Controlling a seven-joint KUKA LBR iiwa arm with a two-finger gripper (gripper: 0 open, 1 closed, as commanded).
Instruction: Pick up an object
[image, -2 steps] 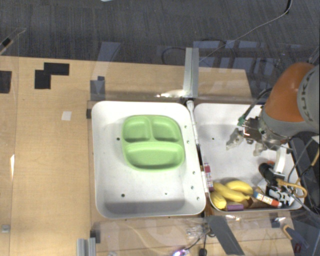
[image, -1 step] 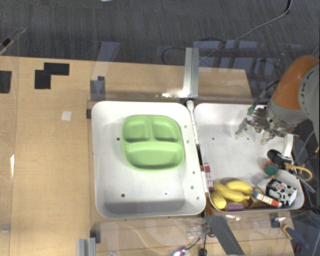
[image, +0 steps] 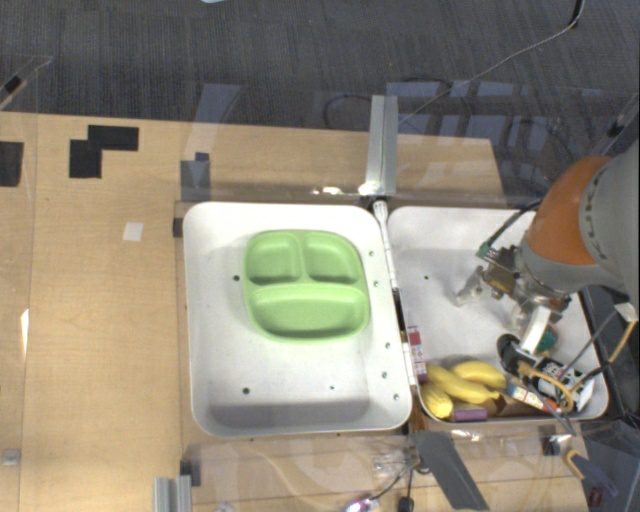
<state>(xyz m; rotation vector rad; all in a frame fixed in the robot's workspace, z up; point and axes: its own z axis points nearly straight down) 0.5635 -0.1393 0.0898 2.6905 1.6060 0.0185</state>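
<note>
My gripper (image: 474, 287) hangs over the bare middle of the right bin (image: 440, 240), at the end of the grey arm with its orange band (image: 560, 215). A bunch of yellow toy bananas (image: 462, 381) lies along that bin's near edge, below the gripper and apart from it. Beside the bananas rests a small purple piece (image: 471, 412). A heap of small items (image: 542, 378), black, white and coloured, fills the near right corner, partly under the wrist.
The left bin (image: 215, 390) holds a green divided plate (image: 303, 283) near its middle. A metal post (image: 383, 140) stands behind the wall where the two bins meet. Cables run along the bench to the right.
</note>
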